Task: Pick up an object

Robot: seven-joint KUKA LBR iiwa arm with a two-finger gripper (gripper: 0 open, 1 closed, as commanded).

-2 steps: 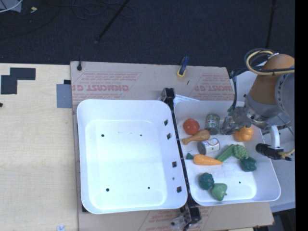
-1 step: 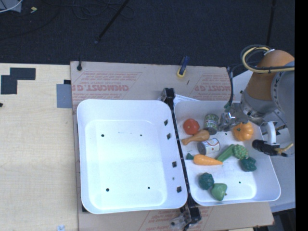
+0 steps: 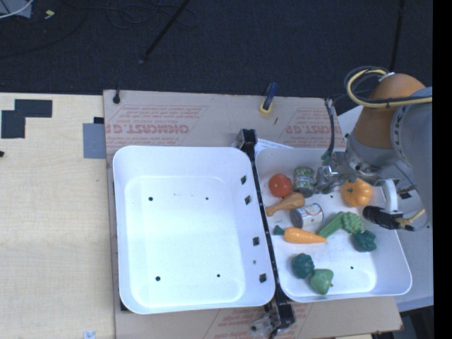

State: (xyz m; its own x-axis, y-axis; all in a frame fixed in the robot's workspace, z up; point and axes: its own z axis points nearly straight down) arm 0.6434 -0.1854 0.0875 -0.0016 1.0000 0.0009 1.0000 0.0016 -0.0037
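Claw (image 3: 326, 179) beside tin (image 3: 304, 179) (right bin (image 3: 395, 277))

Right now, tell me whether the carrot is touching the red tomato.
Apart. The camera view shows the carrot lying low in the right bin, with the tomato farther up and a tan drumstick-shaped toy lying between them.

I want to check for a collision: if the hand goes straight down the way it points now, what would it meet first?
Probably the small metal can, which lies just beside the hand in the right bin. Depth is unclear from this slanted view, so it might reach the bin floor instead.
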